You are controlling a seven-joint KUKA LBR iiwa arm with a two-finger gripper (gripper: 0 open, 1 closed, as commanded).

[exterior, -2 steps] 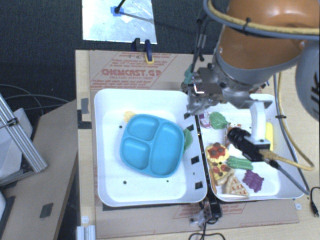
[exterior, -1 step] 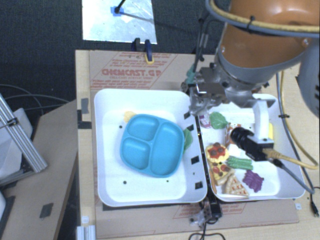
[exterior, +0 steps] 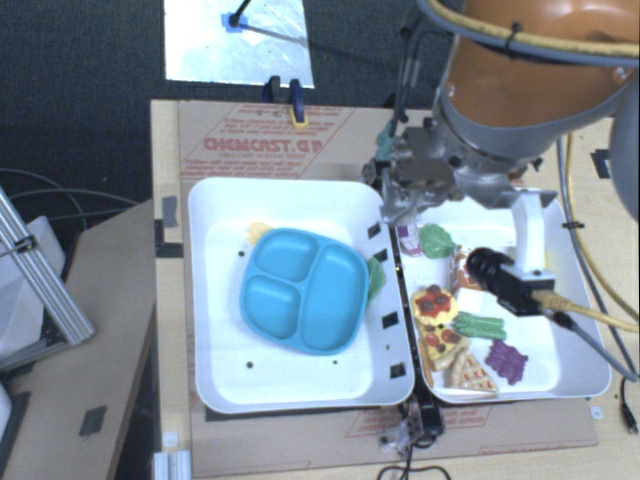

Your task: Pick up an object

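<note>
Several toy foods crowded in right bin (exterior: 585, 363): pizza slice (exterior: 436, 306), green beans (exterior: 478, 324), purple grapes (exterior: 506, 362). Hand (exterior: 400, 208) above bin divider; cannot tell its opening. Best aimed at the grapes, standing clearest of neighbours, then straight down.

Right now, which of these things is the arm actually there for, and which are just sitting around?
For the job:
gripper
pizza slice
green leaf
green beans
purple grapes
right bin

Just lying about:
blue divided plate
left bin
cardboard sheet
</note>
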